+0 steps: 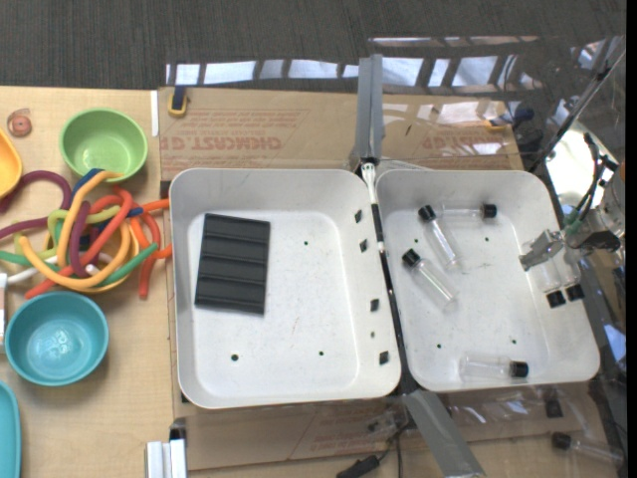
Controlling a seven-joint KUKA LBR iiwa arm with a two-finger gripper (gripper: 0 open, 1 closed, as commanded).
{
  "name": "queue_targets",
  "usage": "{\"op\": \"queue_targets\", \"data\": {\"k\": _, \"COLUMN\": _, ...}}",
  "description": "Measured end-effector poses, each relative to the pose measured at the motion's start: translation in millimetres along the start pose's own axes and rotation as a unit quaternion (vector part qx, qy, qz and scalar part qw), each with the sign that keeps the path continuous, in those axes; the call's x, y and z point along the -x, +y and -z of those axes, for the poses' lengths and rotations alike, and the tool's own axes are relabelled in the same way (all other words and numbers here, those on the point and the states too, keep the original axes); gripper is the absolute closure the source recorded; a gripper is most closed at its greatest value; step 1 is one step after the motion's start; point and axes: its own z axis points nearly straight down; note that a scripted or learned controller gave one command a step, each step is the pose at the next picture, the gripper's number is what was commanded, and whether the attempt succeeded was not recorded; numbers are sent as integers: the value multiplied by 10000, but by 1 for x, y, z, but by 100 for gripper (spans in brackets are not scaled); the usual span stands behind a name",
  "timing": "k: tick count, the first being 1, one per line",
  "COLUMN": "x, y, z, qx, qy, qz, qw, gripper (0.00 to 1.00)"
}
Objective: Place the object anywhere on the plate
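A black ridged rectangular plate [233, 263] lies flat in the left part of the left bin [299, 381]. Several clear tubes with black caps lie in the right bin [478, 182]: one [439, 235] near the back left, one [470, 210] at the back, one [428, 277] in the middle left, one [493, 368] near the front rim. My gripper [553, 267] hangs at the right rim of the right bin, low and partly blurred. It is apart from every tube and far from the plate.
Left of the bins, a green bowl [104, 144], a teal bowl [56, 337] and a tangle of coloured cords [90, 232] sit on the wooden bench. Cardboard [269, 132] lies under and behind the bins. A metal divider [370, 118] stands between them at the back.
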Motion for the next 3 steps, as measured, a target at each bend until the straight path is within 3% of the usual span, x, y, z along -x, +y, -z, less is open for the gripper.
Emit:
{"op": "queue_targets", "data": {"k": 1, "x": -6, "y": -56, "z": -31, "qx": -6, "qy": 10, "qz": 572, "qw": 9984, "gripper": 100}}
{"op": "queue_targets", "data": {"k": 2, "x": -2, "y": -20, "z": 11, "qx": 4, "qy": 0, "qz": 556, "qw": 9985, "gripper": 100}}
{"op": "queue_targets", "data": {"k": 3, "x": -50, "y": -51, "z": -14, "qx": -12, "qy": 13, "qz": 902, "qw": 9959, "gripper": 100}}
